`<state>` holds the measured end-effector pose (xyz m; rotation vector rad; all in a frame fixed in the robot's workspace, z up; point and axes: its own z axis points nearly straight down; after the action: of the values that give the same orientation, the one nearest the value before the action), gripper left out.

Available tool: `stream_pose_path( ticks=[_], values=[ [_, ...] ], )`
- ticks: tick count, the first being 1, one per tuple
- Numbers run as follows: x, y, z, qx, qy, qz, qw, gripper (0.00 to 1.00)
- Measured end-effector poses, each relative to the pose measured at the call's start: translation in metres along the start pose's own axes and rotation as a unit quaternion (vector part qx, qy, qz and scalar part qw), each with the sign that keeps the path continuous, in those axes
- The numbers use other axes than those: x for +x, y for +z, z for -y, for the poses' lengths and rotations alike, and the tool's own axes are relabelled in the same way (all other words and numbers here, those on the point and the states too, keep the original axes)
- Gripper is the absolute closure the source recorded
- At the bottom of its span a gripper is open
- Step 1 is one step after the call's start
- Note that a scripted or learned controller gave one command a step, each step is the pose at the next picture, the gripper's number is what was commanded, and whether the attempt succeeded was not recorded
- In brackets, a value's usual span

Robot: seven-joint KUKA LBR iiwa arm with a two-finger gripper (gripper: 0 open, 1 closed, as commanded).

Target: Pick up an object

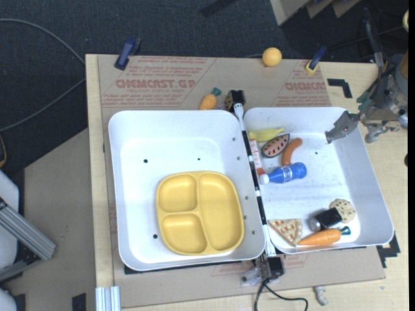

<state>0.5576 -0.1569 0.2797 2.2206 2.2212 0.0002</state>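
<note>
Nearest you, at the front of the right bin point(379, 203), lie a toy carrot point(319, 238) and a toy pizza slice point(287, 229) just beside it, with a small dark item point(326, 218) and a speckled cookie point(342, 208) close behind the carrot. Further back in that bin you have a blue bottle point(286, 173) lying on its side near the left wall, and behind it a cluster of a sausage point(291, 150), a watermelon slice point(275, 144) and a yellow banana piece point(266, 134), packed close together near the back left corner. The left bin point(130, 148) holds a yellow divided plate point(198, 212) with three compartments, sitting toward its front. The arm reaches in from your right, and the gripper point(342, 127) hangs over the back right corner of the right bin, well apart from every toy; nothing is in its grasp, and you cannot tell from this angle whether the claw is spread or closed. On the cardboard behind the bins, a small orange toy point(208, 101) rests near the left bin's back corner, and an orange ball point(272, 56) sits at the bench's far edge.
</note>
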Motion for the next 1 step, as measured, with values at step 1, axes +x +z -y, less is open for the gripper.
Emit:
stream_pose_path(
  ticks=[1],
  values=[
    [0.0425, 0.107, -0.0646, 0.003, -0.001, -0.001, 1.0, 0.0]
  ],
)
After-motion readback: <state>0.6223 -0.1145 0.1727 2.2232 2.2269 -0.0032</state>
